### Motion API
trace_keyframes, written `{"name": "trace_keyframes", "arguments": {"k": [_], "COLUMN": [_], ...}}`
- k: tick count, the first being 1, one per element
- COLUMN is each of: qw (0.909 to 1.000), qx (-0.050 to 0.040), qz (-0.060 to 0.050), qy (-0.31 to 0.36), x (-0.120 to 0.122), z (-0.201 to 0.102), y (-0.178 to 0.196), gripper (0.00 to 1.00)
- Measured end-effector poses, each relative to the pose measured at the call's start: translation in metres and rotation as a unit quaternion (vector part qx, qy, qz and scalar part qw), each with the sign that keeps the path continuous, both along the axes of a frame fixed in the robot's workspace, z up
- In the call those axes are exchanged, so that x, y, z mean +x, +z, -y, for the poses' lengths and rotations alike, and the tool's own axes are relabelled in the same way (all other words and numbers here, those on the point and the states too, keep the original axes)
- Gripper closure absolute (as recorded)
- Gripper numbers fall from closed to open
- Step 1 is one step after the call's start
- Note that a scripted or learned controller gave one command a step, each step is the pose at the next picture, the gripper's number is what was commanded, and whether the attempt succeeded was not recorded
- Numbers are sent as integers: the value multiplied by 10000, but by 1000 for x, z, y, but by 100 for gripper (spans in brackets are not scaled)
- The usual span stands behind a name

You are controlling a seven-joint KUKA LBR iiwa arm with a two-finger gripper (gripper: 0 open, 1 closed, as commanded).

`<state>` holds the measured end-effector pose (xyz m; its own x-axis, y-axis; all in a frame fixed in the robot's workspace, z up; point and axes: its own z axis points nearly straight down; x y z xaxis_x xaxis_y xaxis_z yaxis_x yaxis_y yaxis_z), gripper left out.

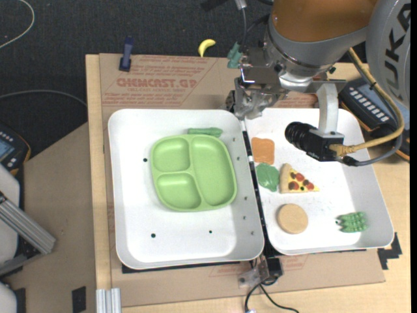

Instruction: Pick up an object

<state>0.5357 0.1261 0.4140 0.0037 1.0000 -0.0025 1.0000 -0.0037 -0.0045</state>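
My gripper (249,107) hangs over the back edge of the bins, just above the divider between them, and nothing is visibly held. In the right bin (371,194) lie an orange square piece (263,150), a green leafy piece (267,176), a pizza slice (297,180), a round tan cookie (292,218) and a small green ridged toy (352,222). The orange square is the nearest of them, a little in front of the gripper and to its right. The left bin (130,227) holds a green divided plate (193,173), with a thin green item (205,132) at its far rim.
A black cylinder (308,140) fixed to the arm juts over the back of the right bin. Cardboard (163,77) lies under both bins. A yellow banana toy (206,46) and a blue clip (126,54) sit at its far edge.
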Motion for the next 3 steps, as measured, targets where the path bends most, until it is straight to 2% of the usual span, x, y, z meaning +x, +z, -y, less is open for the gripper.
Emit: {"name": "trace_keyframes", "arguments": {"k": [1,2,3], "qw": [10000,10000,10000], "qx": [11,-8,12], "qz": [-18,-33,-16], "qy": [60,-40,34], "x": [-25,-43,-58], "z": [-74,31,-14], "y": [-52,-120,-163], "gripper": [100,100,100]}}
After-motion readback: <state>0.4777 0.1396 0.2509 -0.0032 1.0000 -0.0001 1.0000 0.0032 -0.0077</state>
